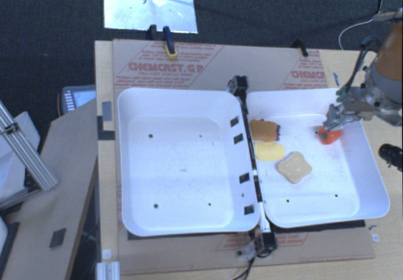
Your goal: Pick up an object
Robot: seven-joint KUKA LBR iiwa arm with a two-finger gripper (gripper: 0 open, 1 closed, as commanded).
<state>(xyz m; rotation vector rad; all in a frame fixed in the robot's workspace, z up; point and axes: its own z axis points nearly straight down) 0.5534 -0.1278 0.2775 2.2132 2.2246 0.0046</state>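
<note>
The right bin (352,209) holds several small items. A red-orange piece (329,137) lies near its right side. My gripper (330,124) hangs directly over that piece, touching or almost touching its top. Near the bin's left wall sits a brown and orange piece with a purple edge (264,129). A flat yellow piece (269,151) lies just in front of it, and a beige lobed piece (294,168) lies beside that, toward the bin's middle.
The left bin (135,209) stands beside the right one, joined to it by a row of black clips (245,178). The arm (385,80) comes in over the right bin's far right corner. Cardboard (189,65) lies under both bins.
</note>
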